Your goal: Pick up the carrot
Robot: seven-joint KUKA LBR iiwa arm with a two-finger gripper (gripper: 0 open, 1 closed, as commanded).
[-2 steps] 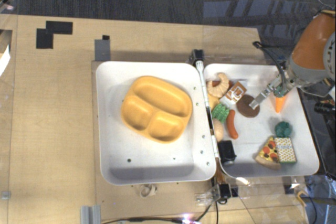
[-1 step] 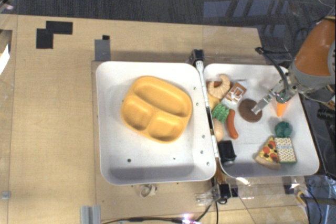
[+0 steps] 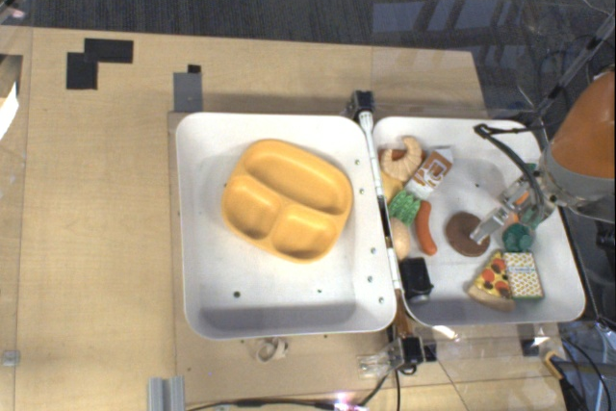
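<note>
I'm reaching toward the carrot (image 3: 424, 230), not holding it. My jaws' state I cannot tell. Next, shift left

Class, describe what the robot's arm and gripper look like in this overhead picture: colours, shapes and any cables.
A rounded orange band bulges above the wrist, with grey beneath it. The gripper is pale grey metal with teal parts. Thin black cables loop from the arm over the right bin.
</note>
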